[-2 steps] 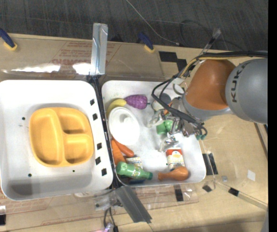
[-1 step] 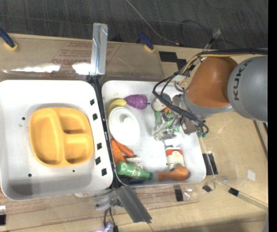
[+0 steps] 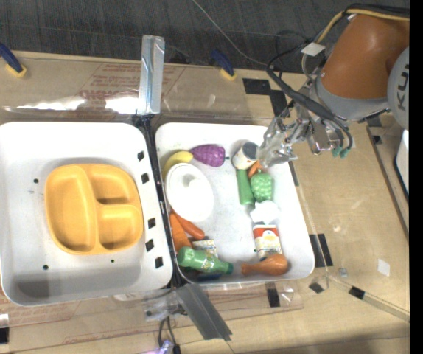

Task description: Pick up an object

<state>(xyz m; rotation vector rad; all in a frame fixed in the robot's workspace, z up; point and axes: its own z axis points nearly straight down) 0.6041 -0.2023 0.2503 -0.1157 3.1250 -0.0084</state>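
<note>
The right bin point(image 3: 228, 231) holds several toy foods. At its back lie purple grapes point(image 3: 208, 154), a yellow banana point(image 3: 177, 158) and a white bowl point(image 3: 190, 191). Toward the right are a green tube point(image 3: 245, 187), a bumpy green piece point(image 3: 262, 187), a small orange piece point(image 3: 254, 169) and a grey-white round object point(image 3: 242, 153). My gripper point(image 3: 270, 152) hangs over the bin's back right corner, just above the orange piece and beside the round object. Nothing is visibly held.
A white bottle with a red label point(image 3: 267, 236), an orange carrot point(image 3: 266, 266), a green bottle point(image 3: 203, 261) and orange sticks point(image 3: 182, 230) lie along the right bin's front. The left bin point(image 3: 20, 161) holds a yellow divided plate point(image 3: 93, 205). A metal strip point(image 3: 151, 76) stands behind the bins.
</note>
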